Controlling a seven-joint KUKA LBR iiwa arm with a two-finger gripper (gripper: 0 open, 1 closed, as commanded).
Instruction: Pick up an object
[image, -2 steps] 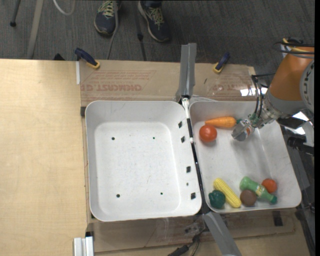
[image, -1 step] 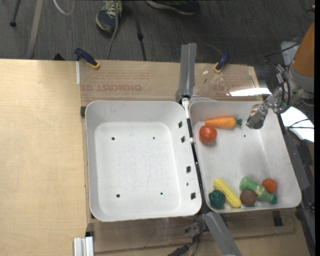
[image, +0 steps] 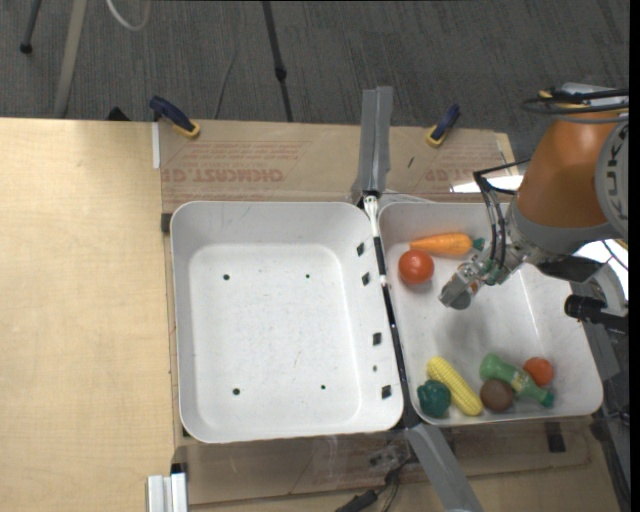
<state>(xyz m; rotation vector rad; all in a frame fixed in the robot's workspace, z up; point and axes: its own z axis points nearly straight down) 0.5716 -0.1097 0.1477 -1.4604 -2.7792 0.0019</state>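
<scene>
My gripper (image: 458, 291) hangs over the upper middle of the right bin (image: 570, 325), pointing down and to the left. Just left of it lies a red tomato (image: 416, 266), and an orange carrot (image: 441, 243) rests above it near the bin's back wall. Along the front of that bin sit a yellow corn cob (image: 453, 385), a dark green pepper (image: 433, 400), a brown potato-like piece (image: 497, 395), a green vegetable (image: 516, 377) and a small red-orange fruit (image: 538, 371). Nothing shows between the fingers.
The left bin (image: 275, 318) is white with small dark holes in its floor. A grey post (image: 375, 140) rises between the bins at the back. Cardboard (image: 260, 165) with two clamps lies behind them, and the wooden bench (image: 80, 300) spreads to the left.
</scene>
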